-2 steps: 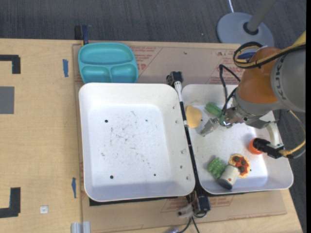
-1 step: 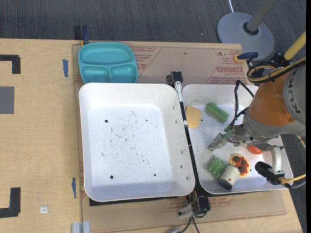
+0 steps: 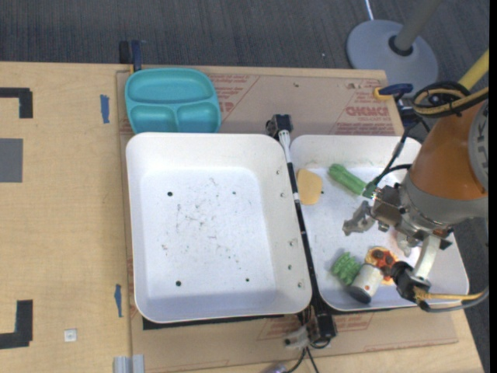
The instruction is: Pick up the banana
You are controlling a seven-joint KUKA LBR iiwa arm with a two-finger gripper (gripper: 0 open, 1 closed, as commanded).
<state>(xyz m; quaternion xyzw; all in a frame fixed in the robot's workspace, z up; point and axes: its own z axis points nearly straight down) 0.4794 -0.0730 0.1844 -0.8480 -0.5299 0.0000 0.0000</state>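
Probably the banana [image 3: 310,186], centre-frame, pale yellow, is light, stiffish and smooth; grip across its middle. Whether the tool [image 3: 359,221] is apart or together, I cannot tell.

Arm [image 3: 446,162]: grey, orange band above wrist, entering from the right. Hand [image 3: 359,222]: metallic, pointing left and down, fingers indistinct.

Bulky orange band [image 3: 446,162] wraps arm above wrist; grey rounded arm casing [image 3: 485,142] beside it. Below band, grey ring, then silver metal gripper assembly [image 3: 388,212] with angular brackets. Black cables [image 3: 435,99] loop over arm's top; thin black cable runs down toward wrist. Yellow tube near upper edge.
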